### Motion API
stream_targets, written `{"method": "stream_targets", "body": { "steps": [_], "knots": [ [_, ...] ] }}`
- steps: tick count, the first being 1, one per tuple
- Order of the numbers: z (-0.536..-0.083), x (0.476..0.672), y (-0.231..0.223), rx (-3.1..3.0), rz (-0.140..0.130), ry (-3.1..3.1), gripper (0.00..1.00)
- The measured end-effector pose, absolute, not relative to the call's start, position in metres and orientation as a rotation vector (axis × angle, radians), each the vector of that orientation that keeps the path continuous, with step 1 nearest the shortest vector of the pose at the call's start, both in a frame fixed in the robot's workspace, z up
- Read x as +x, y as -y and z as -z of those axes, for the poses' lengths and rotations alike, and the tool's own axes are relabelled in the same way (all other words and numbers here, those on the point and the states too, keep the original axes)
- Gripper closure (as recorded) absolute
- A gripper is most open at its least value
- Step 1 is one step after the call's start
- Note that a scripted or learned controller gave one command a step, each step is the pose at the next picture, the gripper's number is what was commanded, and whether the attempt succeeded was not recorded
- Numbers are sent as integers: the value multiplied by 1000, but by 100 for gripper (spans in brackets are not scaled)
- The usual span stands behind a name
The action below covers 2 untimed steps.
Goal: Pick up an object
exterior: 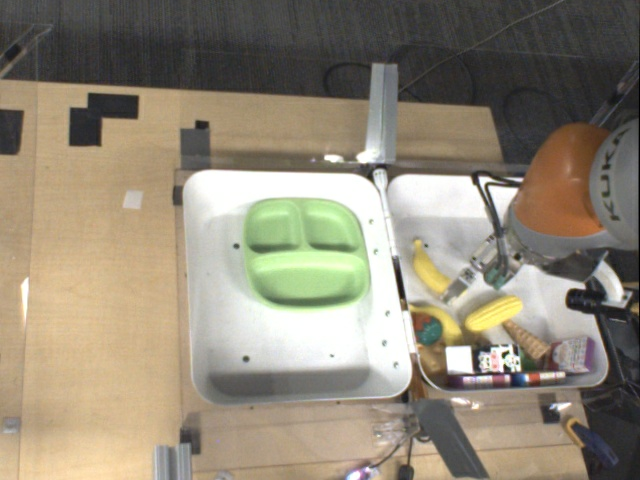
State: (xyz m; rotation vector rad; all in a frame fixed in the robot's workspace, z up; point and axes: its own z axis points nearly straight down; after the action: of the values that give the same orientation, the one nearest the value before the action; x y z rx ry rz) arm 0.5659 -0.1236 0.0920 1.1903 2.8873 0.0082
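Banana (430, 271), the yellow toy one, lies in the right bin (450, 200) near its left wall, and it looks like the likeliest pick. The gripper (468, 282) hangs low just to its right, between it and a yellow corn cob (493, 313). Whether it is released or clenched I cannot tell (the view is too small and slanted), and nothing shows held in it.

Much could go wrong from here. The gripper sits in the gap between two rounded pieces, so a descent may land on bare bin floor and close on nothing. A glancing touch could roll the banana toward the wall, out of easy reach. Along the bin's front edge a second yellow piece (436, 320), an ice-cream cone (529, 342), small boxes (498, 357) and a marker (500, 377) lie crowded together, and a push could jam the corn cob into them. The green divided plate (304, 251) sits alone in the left bin (215, 298), well apart.
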Motion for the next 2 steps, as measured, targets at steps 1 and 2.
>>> {"method": "stream_targets", "body": {
  "steps": [1, 2],
  "knots": [
    [-91, 636, 92, 1184, -11, -2894, 0],
    [-104, 638, 90, 1177, -17, -2891, 100]
  ]
}}
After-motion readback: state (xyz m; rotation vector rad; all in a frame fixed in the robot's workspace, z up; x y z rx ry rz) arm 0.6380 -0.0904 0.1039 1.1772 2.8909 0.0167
